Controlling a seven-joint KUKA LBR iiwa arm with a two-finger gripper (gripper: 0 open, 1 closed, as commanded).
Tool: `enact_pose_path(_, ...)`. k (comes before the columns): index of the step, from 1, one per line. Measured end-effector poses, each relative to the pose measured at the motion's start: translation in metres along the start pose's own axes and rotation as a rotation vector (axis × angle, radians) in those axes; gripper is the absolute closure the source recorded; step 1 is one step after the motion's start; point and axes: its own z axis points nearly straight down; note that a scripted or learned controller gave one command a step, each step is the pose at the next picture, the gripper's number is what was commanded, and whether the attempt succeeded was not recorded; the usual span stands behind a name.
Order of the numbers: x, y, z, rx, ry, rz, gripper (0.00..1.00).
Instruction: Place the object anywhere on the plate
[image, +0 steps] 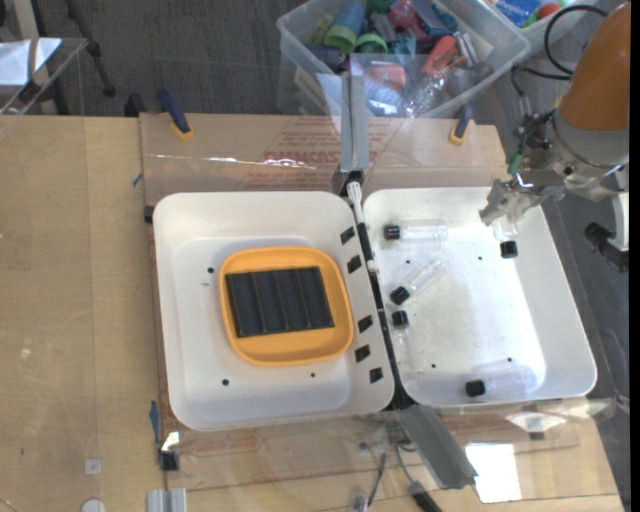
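Camera view had the orange plate (287, 304) in the left bin (190, 390), and clear black-capped tubes (418, 277) lay scattered in the right bin (560, 330). Gripper (500, 208) hung over that bin's far right corner; honestly couldn't tell its jaw state.

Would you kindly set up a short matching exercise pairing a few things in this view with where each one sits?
Things:
1. orange plate
2. gripper
3. clear tub of colourful items
4. black-capped clear tube

Places:
A. beyond the bins, at the top
B. near front edge of right bin
C. left bin
D. over right bin's far right corner

Pairs: 1-C, 2-D, 3-A, 4-B
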Motion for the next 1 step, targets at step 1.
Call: enact_pose_path(1,0.0432,0.0195,0.0063,-0.002,0.001,-0.048,1.00)
